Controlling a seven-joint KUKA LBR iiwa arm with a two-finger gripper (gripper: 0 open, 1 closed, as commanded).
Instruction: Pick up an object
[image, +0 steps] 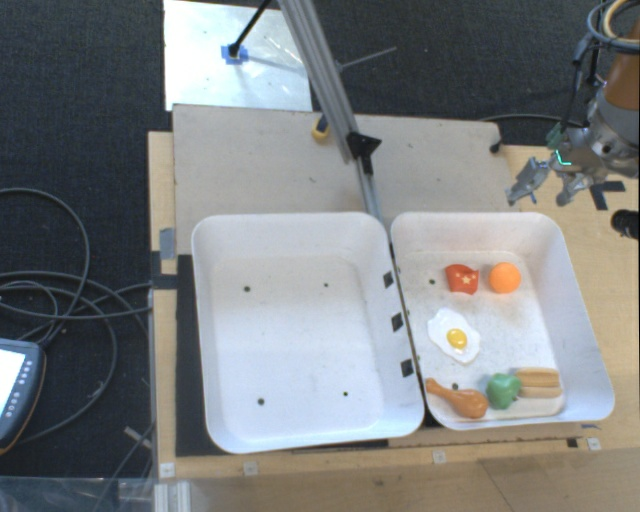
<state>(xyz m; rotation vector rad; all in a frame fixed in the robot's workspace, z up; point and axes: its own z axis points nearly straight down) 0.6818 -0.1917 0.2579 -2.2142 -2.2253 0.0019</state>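
The right bin (575, 300) holds several toy foods: a red piece (461, 279), an orange ball (505, 278), a fried egg (454, 336), a brown drumstick (458, 397), a green piece (503, 389) and a hot dog bun (538, 381). My gripper (550, 189) hangs above the bench just beyond the right bin's far right corner, fingers spread open with nothing between them. It is well clear of all the foods.
The left bin (215, 330) lies beside the right one. A grey slanted pole (330, 80) crosses the far bench. Cables and a pendant (15, 385) lie on the floor at left.
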